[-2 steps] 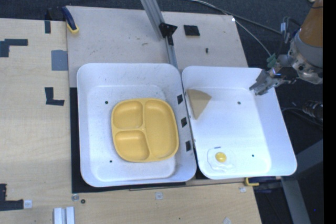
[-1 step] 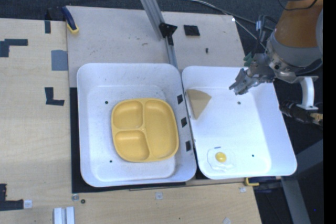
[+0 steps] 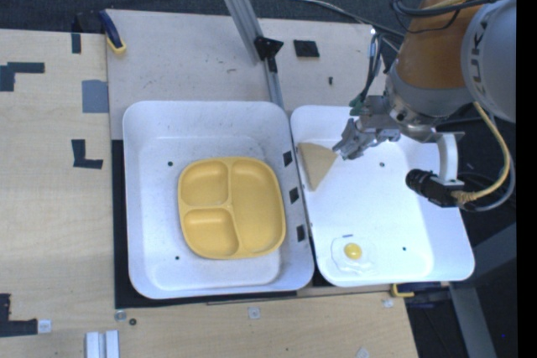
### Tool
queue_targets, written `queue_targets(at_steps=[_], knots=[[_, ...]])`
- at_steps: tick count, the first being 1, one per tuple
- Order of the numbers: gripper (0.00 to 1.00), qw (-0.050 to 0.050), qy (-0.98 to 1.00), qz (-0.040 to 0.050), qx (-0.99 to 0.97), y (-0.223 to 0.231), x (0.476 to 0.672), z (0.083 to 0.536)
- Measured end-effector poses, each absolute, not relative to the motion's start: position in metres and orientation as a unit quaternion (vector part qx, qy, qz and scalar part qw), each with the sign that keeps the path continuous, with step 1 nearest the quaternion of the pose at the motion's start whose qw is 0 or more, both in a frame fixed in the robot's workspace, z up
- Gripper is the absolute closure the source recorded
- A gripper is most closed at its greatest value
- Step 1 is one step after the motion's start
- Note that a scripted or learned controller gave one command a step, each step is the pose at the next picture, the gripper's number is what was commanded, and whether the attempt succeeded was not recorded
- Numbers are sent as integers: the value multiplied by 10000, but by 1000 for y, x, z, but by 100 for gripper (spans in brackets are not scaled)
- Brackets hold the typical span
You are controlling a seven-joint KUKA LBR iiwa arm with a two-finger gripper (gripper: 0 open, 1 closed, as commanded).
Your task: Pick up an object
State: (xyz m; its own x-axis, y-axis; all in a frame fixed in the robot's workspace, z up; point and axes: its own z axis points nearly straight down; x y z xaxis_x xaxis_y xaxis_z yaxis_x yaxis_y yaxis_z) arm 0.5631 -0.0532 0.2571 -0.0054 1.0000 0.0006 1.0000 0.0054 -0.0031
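Note:
A tan wedge-shaped piece [image 3: 316,163] lies at the left side of the right bin [image 3: 419,222], near the wall shared with the left bin. A toy fried egg [image 3: 351,252] with a yellow yolk rests near that bin's front edge. My gripper [image 3: 351,143] hangs over the right bin's far left part, just right of the tan wedge and close to its upper edge. Nothing shows between its fingers. The arm's grey body and orange band rise above it at the upper right.
A yellow three-compartment plate [image 3: 232,207] sits in the left bin [image 3: 151,180]. A slanted metal pole [image 3: 243,4] crosses the far side and ends at a black clamp by the bins' shared corner. Black cables loop beside the right bin's right edge.

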Motion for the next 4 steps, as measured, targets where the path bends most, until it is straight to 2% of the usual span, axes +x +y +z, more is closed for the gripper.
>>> queue_targets(at_steps=[1,2,3,4], knots=[[100,12,-7090,6,-7052,-9,560,252],[100,11,-7085,14,-7057,34,566,239],[100,16,-7088,19,-7054,78,560,222],[0,8,-7079,15,-7063,75,560,223]])
